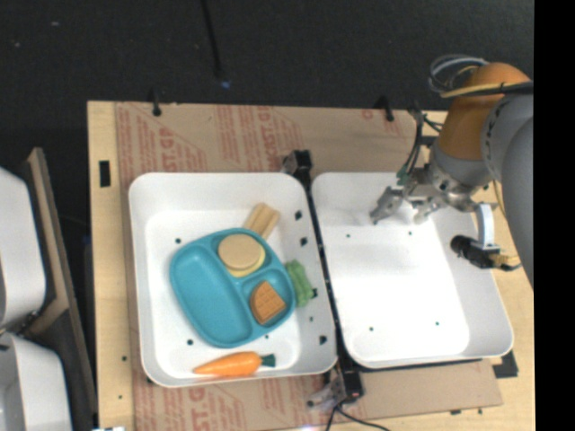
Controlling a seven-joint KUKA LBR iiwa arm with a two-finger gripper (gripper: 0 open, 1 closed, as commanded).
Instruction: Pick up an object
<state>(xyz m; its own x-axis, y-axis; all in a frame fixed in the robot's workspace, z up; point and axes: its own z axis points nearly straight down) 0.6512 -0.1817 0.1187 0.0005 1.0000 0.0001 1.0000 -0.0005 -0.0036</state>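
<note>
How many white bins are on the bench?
2. The left bin holds a blue tray and toy food; the right bin sits beside it, under the gripper.

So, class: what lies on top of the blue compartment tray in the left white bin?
On the blue plastic compartment tray sit a round tan biscuit and a brown waffle-like piece. Whatever lies beneath them is covered.

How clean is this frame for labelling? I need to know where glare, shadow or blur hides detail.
Camera view: the right bin floor is overexposed, nearly featureless; the left bin shows soft shadow along its inner walls; the blue tray and carrot are evenly lit; the gripper is small and slightly soft, so its state is unclear; the background is dark.
</note>
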